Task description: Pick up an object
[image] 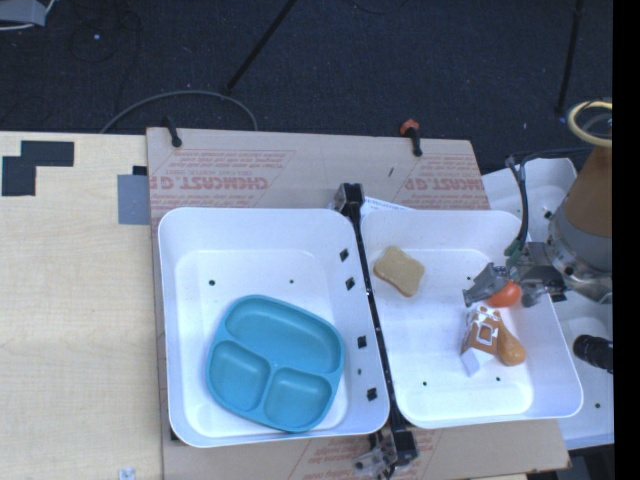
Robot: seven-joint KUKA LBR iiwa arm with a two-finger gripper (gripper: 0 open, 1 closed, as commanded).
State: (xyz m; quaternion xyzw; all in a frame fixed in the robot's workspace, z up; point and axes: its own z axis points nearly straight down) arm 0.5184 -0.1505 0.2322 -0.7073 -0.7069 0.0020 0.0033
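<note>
My gripper hangs over the right side of the right bin, at the end of the grey arm that comes in from the right. A small orange-red object shows right at the gripper, partly covered by it. Just below it lies a brown and white toy with an orange end. A tan sponge-like block rests near the bin's upper left, well apart from the gripper.
The left bin bears a blue divided plate. A black divider runs between the bins. Cardboard lies under both bins, and a wooden bench top stretches to the left.
</note>
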